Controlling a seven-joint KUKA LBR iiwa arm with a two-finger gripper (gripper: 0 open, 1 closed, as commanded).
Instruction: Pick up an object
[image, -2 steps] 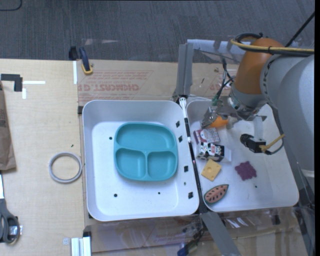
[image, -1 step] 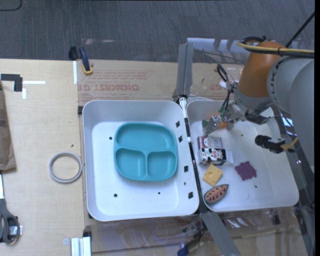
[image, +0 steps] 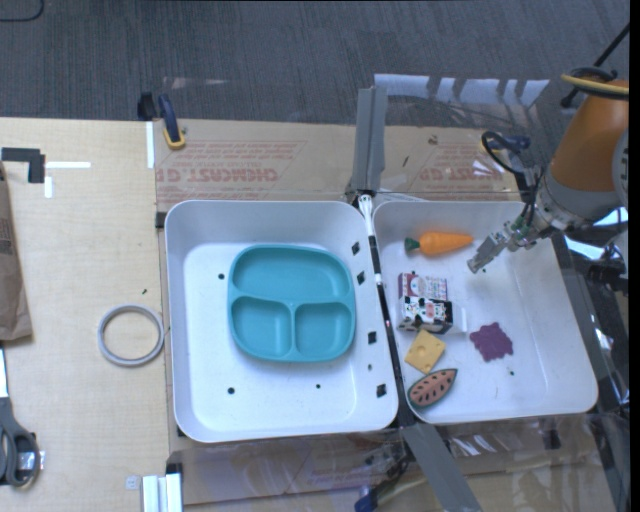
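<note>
Orange toy carrot (image: 443, 241) sits just left of the hovering gripper (image: 482, 260); approach step, jaws unclear, probably empty; next, descend.

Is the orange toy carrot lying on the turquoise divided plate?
No. The orange toy carrot lies in the right white bin; the turquoise divided plate is in the left one.

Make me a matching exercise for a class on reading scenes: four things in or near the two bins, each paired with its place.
Things:
1. teal divided plate
2. toy carrot
3. purple piece
4. tape ring

Places:
A. right bin, far end, just left of the hand
B. on the bench, left of both bins
C. middle of the left bin
D. right bin, right of the yellow wedge

Pairs: 1-C, 2-A, 3-D, 4-B
</note>
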